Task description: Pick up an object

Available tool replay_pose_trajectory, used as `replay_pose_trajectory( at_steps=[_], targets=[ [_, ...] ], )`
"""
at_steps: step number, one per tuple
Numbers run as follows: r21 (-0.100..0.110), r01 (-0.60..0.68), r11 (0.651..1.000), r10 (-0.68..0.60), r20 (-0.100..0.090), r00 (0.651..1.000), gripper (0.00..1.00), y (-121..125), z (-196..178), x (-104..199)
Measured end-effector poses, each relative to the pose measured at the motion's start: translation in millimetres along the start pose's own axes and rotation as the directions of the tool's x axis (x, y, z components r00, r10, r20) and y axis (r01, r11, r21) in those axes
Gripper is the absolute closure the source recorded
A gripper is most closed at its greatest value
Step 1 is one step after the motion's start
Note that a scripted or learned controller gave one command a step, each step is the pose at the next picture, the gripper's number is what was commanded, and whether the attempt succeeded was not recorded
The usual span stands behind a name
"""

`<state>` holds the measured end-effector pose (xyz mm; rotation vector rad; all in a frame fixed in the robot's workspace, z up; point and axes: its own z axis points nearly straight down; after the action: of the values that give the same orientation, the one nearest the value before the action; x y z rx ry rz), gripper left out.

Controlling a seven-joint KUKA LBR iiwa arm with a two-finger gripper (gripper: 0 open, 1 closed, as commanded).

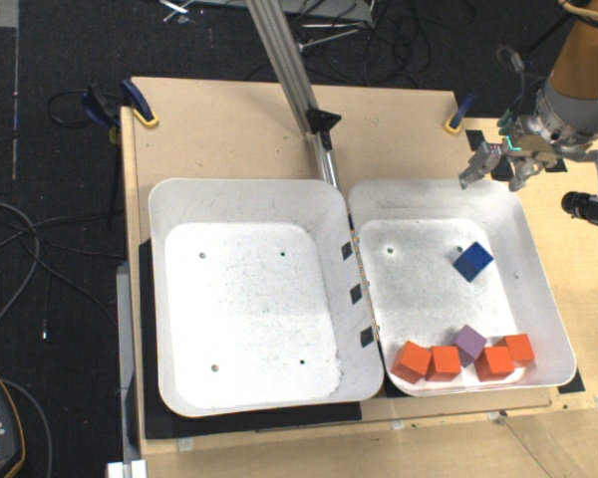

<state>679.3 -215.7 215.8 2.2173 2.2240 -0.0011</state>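
A blue cube [472,261] lies in the right bin [419,207], toward its far right part. Along that bin's near edge sit several orange cubes [412,360] in a row, with a purple cube [469,342] among them. My gripper [498,172] hangs above the right bin's far right corner, well up and right of the blue cube. Its fingers are spread apart and open, with nothing between them.
The left bin [244,202] lies beside the right one on the tan bench. A slanted metal pole [284,53] runs down to the gap between the bins. Clamps [140,103] sit at the bench's far corners.
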Motion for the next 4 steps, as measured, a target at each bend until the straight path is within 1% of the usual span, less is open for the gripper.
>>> replay_pose_trajectory(
  at_steps=[1, 2, 3, 4],
  targets=[
    [0.005, -0.004, 1.000, 0.004, -0.001, 1.000, 0.00, -24.1, 124.4, -8.3],
    [0.003, -0.005, 1.000, 0.005, -0.002, 1.000, 0.00, -79.8, 119.9, 11.7],
    [-0.002, -0.004, 1.000, 0.004, 0.000, 1.000, 1.00, -77.3, 109.9, 11.2],
    [-0.002, -0.004, 1.000, 0.004, 0.000, 1.000, 0.00, -77.2, 110.1, 11.2]
  ],
)
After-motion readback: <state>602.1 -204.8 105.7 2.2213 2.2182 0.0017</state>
